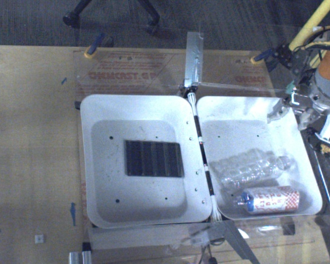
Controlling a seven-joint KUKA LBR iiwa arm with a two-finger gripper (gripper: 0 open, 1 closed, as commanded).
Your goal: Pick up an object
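A flat black ridged panel (154, 158) lies in the middle of the left bin (96, 120). In the right bin (231, 114), a clear plastic bottle (253, 168) lies on its side. Just in front of it, near the front wall, rests a red-and-white checked bottle with a blue cap (269, 199). My gripper (291, 115) hangs over the right bin's far right corner, well above and behind both bottles. It is open with nothing between its fingers.
A metal divider post (193, 59) rises behind the seam between the bins. Cables and a yellow bar (313, 23) crowd the far right by the arm. A clear sheet (132, 73) is clamped to the bench behind the bins.
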